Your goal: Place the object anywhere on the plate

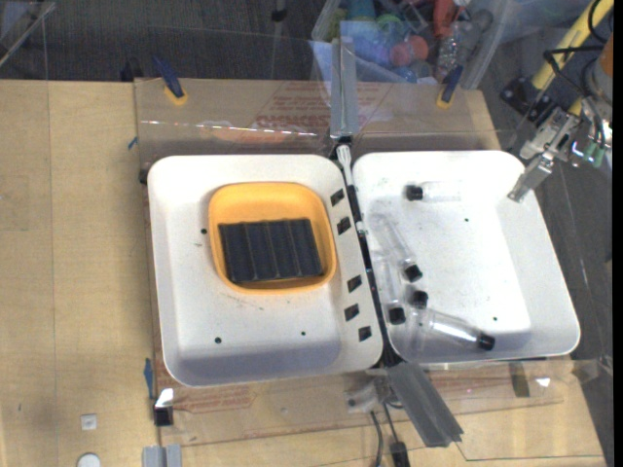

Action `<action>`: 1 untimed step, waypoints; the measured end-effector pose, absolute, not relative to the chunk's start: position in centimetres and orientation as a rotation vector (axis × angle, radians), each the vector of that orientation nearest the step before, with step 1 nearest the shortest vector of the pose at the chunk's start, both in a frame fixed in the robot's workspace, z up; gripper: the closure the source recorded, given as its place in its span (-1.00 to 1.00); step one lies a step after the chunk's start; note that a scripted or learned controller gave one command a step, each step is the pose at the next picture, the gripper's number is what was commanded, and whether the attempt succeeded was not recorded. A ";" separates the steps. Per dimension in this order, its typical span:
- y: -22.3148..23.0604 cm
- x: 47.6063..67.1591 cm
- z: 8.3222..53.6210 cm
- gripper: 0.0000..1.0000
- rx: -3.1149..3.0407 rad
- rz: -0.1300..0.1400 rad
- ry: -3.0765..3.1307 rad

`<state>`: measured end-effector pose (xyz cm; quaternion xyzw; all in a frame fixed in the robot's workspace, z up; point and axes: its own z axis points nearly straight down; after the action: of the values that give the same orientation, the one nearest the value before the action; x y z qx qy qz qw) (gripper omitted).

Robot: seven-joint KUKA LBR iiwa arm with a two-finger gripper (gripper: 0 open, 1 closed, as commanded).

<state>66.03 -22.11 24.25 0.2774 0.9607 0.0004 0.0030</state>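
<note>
A yellow, squarish plate [269, 198] lies in the left bin [185, 329]. A dark ridged rectangular block [271, 249] rests flat on the plate and covers most of its floor. In the right bin [526, 290] lie several clear plastic tubes with black caps, one near the back [426, 194], one in the middle [401, 259] and one at the front [454, 331]. My gripper [533, 170] hangs over the right bin's back right corner, well away from the plate and apart from the tubes, and I see nothing in it.
A black divider with clips [352, 261] runs between the two bins. A clear box of colourful toys [409, 17] stands behind the bins. Cables and hardware [574, 56] crowd the far right. Wooden bench [68, 261] stretches to the left.
</note>
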 end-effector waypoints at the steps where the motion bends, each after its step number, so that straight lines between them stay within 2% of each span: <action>1: -20.5 65.6 24.5 -1.00 0.472 0.002 3.102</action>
<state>65.65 -20.52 24.46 0.1504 0.9886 0.0007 0.0020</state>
